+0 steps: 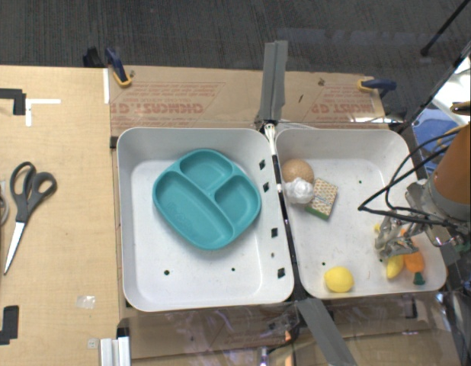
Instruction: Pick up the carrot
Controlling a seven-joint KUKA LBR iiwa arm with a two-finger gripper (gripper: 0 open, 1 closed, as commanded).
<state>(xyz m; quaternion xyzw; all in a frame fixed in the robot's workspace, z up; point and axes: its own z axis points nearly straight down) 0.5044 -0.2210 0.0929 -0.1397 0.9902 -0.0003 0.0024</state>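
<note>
Surface (52, 280): tan board, lying under everything, with cardboard showing behind the bins.

Left bin (136, 280): shallow, white, sitting just beside its twin and holding a teal divided plate (207, 197) set at a tilt near its middle.

Right bin (350, 147): shallow, white, holding all the small items listed below.

Arm (456, 174): reaching in from the right, its orange band showing at the edge, black cables looping over the right bin's far side.

Scissors (26, 204): grey-handled, lying on the surface well apart from the bins, at the left.

End effector (389, 239): hanging low over the right bin's near right corner, just beside the carrot; whether it is released or clenched cannot be told, and nothing is seen grasped in it.

Egg-shaped brown ball (295, 169): resting against the right bin's left wall, with a clear crumpled wrapper (300, 191) touching it.

Sponge (324, 199): patterned with a green edge, lying just beside the wrapper.

Lemon (339, 280): yellow, sitting near the bin's front wall.

Carrot (413, 262): orange, lying in the right bin's near right corner, touching a small yellow piece (394, 268).
</note>
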